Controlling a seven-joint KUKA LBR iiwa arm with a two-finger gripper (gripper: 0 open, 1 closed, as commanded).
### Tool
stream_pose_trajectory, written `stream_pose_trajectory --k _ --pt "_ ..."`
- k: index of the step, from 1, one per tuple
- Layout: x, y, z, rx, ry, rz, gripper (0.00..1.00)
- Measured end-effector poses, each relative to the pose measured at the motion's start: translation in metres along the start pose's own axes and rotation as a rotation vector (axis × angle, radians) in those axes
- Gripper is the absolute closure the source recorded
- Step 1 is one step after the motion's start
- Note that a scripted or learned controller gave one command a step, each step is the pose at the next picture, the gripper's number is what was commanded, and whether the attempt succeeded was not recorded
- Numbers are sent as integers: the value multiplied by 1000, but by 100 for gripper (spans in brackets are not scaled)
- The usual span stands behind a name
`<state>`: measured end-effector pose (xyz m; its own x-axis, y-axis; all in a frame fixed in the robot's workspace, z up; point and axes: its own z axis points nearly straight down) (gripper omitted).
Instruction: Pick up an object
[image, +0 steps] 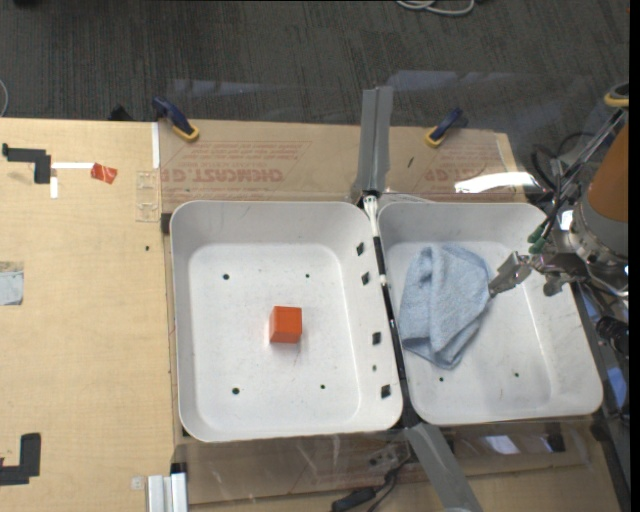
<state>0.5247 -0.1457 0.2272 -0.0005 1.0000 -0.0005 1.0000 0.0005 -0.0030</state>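
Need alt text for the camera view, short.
The arm's hand is at the right edge of a crumpled blue cloth in the right bin. An orange block sits alone in the left bin.

1 fixed camera looks down, apparently slanted, on 2 white bins (190, 300).

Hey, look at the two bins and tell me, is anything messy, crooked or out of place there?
Mostly tidy. The blue cloth lies crumpled in the right bin, bunched against its left wall rather than flat. The gripper sits at the cloth's right edge. The orange cube sits squarely in the left bin. Nothing looks spilled or damaged.
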Motion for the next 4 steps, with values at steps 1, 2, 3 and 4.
stream_pose_trajectory --k 1,2,3,4 --pt "63 59 -10 0 -1 229 0" --pt "103 120 -43 -2 -2 34 0" --pt "141 56 -62 0 -1 124 0" --pt "190 5 -138 -1 -2 343 0"
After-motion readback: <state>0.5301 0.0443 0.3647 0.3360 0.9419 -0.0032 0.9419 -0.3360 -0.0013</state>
